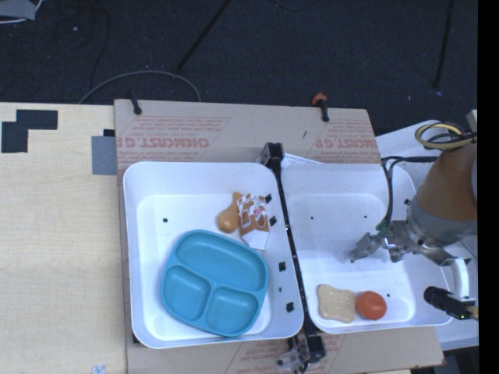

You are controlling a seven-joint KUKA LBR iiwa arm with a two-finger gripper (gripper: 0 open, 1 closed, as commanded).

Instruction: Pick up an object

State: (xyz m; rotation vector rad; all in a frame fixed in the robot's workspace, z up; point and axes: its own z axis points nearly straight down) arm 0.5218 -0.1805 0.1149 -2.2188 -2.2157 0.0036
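Tomato [372, 305] and pale bread slice [337, 303] lie touching in the right bin [335, 189], just below the end effector [366, 249], toward the near wall. Fingers look spread, pinching nothing.

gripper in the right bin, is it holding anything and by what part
Nothing is held. The gripper hangs over bare floor of the right bin, apart from the tomato and the bread.
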